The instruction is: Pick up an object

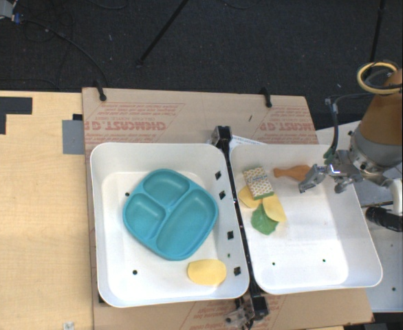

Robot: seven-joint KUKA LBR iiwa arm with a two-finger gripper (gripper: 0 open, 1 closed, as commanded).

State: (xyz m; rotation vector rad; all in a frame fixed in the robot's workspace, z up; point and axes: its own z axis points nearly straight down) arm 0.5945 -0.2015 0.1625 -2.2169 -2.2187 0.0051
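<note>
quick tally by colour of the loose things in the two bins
Yellow: 3 – one in the left bin, two in the right bin
Teal: 1 – divided plate
Green: 1 – small piece
Orange-brown: 1 – piece near the gripper
Patterned: 1 – checked block
Total: 7

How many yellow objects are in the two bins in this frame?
3. One yellow piece lies in the left bin below the teal plate. Two lie in the right bin's cluster: one under the patterned block, one beside the green piece. More may be hidden underneath.
</note>
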